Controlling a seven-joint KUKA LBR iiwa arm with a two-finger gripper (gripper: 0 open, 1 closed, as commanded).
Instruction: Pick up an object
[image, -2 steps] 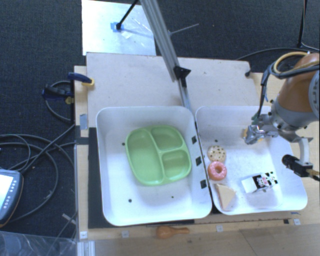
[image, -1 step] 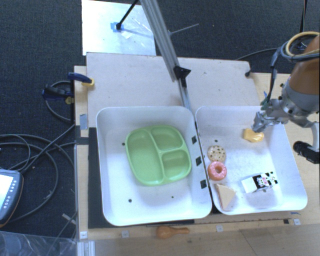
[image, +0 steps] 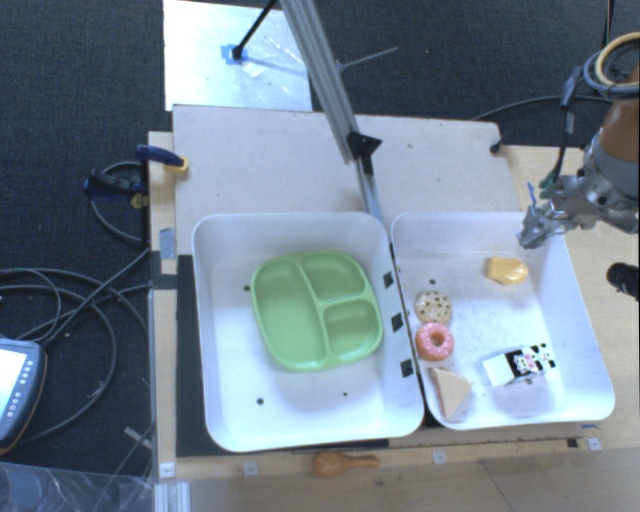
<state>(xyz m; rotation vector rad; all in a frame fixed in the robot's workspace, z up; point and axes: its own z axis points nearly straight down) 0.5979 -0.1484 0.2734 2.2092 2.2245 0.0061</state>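
The surface holds 2 white bins. The end effector, grip state unclear, hovers near a yellow piece; it looks light, best pinched across its sides.

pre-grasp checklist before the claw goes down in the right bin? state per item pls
1. Claw position: above the right bin's back edge, up and right of the yellow food piece and off-centre from it. Not ok for a straight descent.
2. Finger state: cannot tell, too small and blurred.
3. Claw load: cannot tell.
4. Nearest target clearance: the yellow food piece lies apart from the cookie and donut. Ok.
5. Clutter near the front: donut, sandwich wedge and black-and-white box lie close together, contact uncertain. Cannot tell for clean picks.
6. Left bin: holds the green divided plate, away from the claw. Ok.
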